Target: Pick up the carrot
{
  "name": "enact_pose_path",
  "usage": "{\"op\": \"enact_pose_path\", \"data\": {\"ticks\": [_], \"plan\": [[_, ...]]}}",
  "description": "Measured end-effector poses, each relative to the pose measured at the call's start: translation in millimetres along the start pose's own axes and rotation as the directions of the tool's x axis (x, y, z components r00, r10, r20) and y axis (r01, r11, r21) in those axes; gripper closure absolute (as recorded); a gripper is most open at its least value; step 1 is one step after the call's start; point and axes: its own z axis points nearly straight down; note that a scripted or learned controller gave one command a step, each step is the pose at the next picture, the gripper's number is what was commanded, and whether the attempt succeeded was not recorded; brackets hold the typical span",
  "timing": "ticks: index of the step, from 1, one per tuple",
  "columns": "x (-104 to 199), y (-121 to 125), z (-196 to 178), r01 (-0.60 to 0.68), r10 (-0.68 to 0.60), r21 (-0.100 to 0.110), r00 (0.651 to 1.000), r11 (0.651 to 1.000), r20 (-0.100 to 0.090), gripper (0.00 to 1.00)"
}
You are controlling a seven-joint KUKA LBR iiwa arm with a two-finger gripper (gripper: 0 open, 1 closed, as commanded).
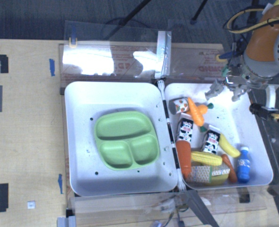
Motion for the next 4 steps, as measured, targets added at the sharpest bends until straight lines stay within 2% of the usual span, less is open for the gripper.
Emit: {"op": "enact_pose_path", "data": {"ticks": [1,2,3,4], "plan": [[-19,-56,-7,-0.289,0.289,0.003,0.957,0.957,-0.001,0.0],[-19,-56,-17,-0.288,0.288,0.002,0.958,0.958,-0.001,1.0],[-19,-56,-17,-0.288,0.288,0.002,0.958,0.958,-0.001,0.0],[63,-56,83,-0.193,0.193,-0.005,0.981,0.981,-0.001,0.0]]}}
